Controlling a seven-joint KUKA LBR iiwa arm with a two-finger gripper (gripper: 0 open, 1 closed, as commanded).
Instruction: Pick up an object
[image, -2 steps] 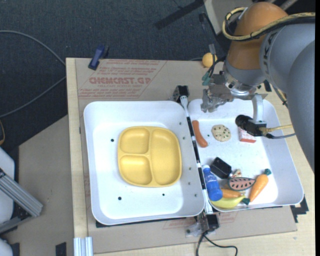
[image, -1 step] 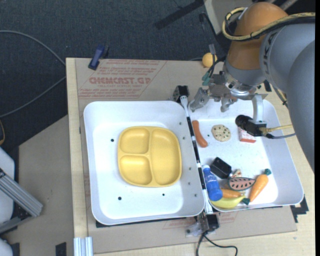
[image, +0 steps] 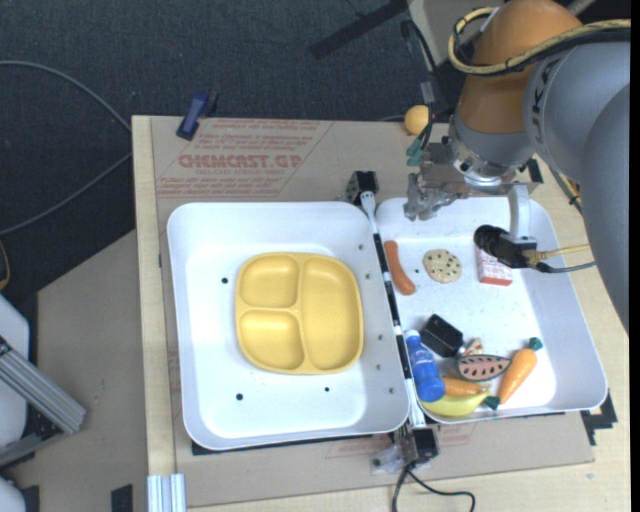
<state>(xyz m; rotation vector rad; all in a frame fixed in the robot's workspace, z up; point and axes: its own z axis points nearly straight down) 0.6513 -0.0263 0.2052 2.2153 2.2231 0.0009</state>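
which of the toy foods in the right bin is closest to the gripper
The cookie, the round tan one with dark specks, just below the gripper. The sausage lies slightly further left; the carrot is far off.

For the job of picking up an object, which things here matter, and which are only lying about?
Belong to the job:
gripper, hovering over the far end of the right bin
sausage
cookie
carrot
banana
blue bottle
watermelon slice
black block

Just lying about:
left bin
yellow plate
blue clip
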